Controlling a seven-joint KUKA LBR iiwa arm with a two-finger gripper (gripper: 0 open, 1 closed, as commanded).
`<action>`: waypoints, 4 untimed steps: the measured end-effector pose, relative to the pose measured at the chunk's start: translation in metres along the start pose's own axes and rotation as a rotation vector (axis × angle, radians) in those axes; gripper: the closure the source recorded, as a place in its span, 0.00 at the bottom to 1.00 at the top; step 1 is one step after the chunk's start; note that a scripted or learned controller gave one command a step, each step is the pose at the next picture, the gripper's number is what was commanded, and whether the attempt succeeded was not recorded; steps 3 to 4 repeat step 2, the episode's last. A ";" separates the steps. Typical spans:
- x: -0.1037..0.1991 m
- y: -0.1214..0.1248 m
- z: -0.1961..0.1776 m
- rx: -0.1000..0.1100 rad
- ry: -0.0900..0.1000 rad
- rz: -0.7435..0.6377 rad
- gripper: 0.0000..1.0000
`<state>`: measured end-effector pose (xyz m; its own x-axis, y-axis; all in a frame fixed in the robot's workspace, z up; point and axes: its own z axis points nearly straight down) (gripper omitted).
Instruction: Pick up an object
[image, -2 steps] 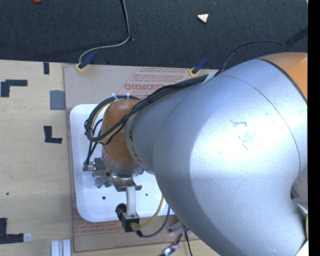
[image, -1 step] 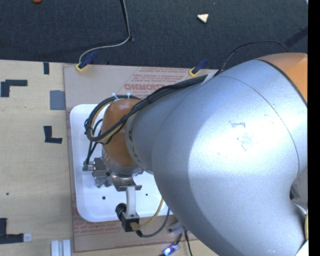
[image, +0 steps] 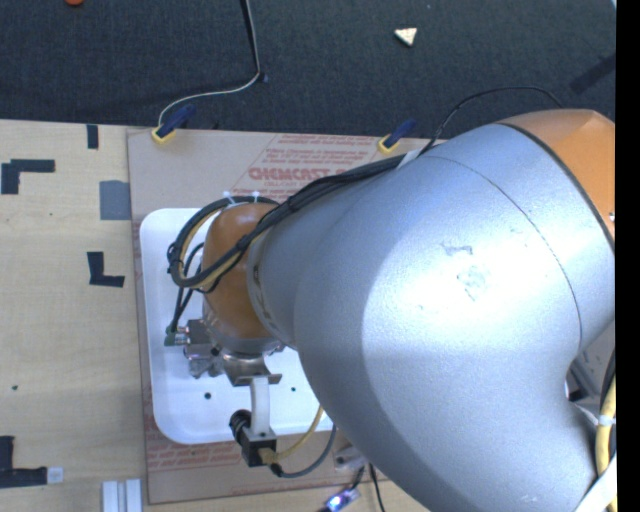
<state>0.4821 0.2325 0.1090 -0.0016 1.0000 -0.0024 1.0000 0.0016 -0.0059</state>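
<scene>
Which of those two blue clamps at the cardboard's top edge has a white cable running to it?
The left clamp; the white cable ends there. The right clamp has none.

We see the grey arm (image: 450, 320) blocking the frame's centre and right; only the white bin's (image: 160, 300) left strip lies open.

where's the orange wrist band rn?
In the camera view, the orange band sits left of centre, over the white bin, with black cables looped at its left and the grey arm to its right.
</scene>
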 end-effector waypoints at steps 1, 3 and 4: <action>0.001 0.002 -0.099 -0.012 0.006 -0.001 1.00; 0.000 0.000 -0.057 0.001 -0.001 0.000 1.00; 0.000 0.000 -0.057 0.001 -0.001 0.000 1.00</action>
